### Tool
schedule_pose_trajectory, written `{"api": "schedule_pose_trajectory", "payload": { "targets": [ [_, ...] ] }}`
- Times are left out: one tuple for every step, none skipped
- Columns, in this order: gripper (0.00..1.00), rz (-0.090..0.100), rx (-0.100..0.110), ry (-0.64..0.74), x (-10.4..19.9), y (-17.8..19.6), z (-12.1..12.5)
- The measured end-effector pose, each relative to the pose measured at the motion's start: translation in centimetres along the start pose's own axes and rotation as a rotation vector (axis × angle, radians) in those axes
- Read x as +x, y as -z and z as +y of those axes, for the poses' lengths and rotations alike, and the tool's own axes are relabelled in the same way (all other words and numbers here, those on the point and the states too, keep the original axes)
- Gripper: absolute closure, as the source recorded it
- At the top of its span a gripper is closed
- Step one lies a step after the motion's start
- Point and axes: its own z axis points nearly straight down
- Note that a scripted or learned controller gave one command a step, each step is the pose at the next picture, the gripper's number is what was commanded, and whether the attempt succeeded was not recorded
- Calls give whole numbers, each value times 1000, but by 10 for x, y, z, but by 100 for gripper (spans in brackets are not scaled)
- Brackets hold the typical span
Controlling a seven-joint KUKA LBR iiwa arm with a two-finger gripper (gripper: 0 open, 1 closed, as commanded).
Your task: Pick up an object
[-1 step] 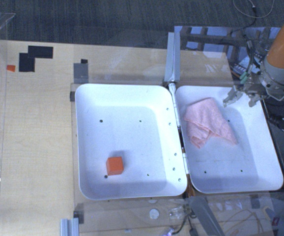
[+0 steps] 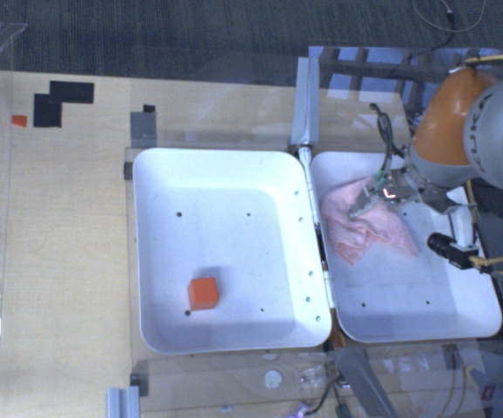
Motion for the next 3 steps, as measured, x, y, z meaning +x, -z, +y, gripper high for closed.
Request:
{"api": "schedule_pose_trajectory", "payload": {
  "targets": [
    [0, 2, 13, 164, 1, -6, 48],
    [0, -4, -5, 278, -26, -5, -5],
    [0, 0, 1, -54, -18, -8, 39]
  ]
}}
